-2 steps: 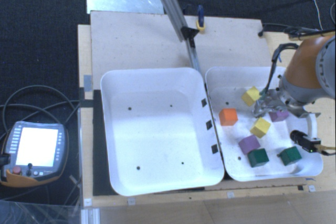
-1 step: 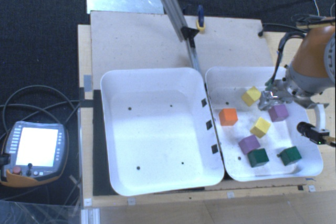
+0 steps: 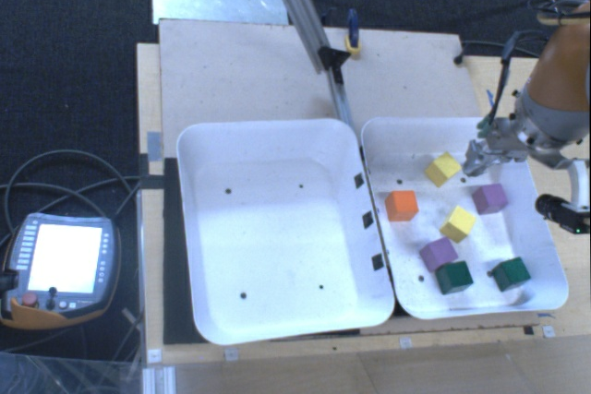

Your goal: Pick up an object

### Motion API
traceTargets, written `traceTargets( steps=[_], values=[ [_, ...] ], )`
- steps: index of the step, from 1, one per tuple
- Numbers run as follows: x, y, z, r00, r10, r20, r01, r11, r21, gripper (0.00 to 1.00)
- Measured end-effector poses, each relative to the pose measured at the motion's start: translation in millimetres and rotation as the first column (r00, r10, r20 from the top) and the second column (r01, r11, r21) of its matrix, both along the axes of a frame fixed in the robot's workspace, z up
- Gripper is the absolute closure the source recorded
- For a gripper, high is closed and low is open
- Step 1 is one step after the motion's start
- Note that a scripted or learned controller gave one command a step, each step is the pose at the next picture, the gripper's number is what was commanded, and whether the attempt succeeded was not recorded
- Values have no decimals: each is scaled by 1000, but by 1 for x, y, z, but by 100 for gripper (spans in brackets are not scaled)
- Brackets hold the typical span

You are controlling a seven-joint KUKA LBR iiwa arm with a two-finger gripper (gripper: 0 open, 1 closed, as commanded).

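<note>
Grey claw (image 3: 482, 158) seen low over the right bin (image 3: 554, 291), its grip state not discernible, a yellow block (image 3: 443, 169) lying just beside it, a purple block (image 3: 489, 197) placed near, other blocks scattered further, the left bin (image 3: 199, 198) set alongside on the tabletop (image 3: 240, 69).

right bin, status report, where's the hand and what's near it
Hand over right bin, nothing seen held. Nearest: yellow cube, just left of it; purple cube below. Other blocks clear of it.
</note>
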State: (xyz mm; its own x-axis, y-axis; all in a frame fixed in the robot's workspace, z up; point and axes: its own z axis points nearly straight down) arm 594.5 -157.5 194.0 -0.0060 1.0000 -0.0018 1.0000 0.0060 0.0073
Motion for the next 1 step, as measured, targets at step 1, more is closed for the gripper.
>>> traceTargets(
  steps=[1],
  values=[
    [3, -5, 64, 1000, 0, 2, 0, 1000, -1, 100]
  ],
)
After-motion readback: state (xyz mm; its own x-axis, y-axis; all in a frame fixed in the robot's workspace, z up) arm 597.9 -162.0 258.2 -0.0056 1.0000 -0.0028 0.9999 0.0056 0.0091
